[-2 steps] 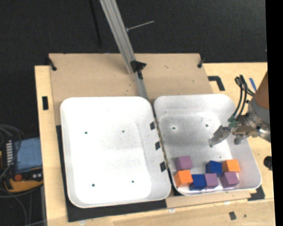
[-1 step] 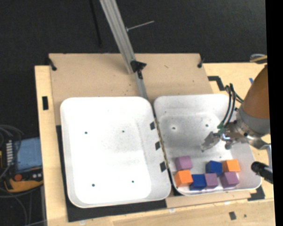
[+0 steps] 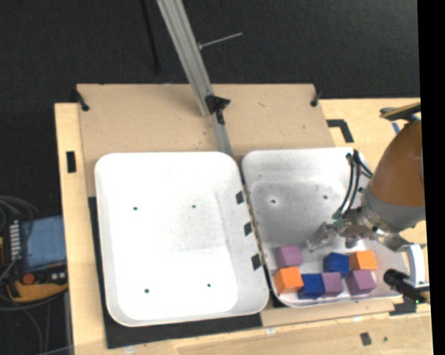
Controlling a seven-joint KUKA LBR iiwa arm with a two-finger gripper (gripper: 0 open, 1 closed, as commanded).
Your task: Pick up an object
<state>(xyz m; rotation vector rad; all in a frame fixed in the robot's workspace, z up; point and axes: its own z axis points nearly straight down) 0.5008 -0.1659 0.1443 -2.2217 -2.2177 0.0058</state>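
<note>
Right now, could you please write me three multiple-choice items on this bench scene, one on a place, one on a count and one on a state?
1. Where do the small coloured foam blocks lie?
A. In the left shallow white bin
B. In the right shallow white bin's near part
C. On the bare bench

2. How many orange blocks show?
A. Two
B. Four
C. None

3. What lies in the left bin?
A. A heap of blocks
B. One purple block
C. No blocks

Answers:
1 B: the blocks cluster along the near wall of the right bin.
2 A: one orange block sits at the cluster's left, another near the gripper.
3 C: the left bin shows bare white floor.
</note>
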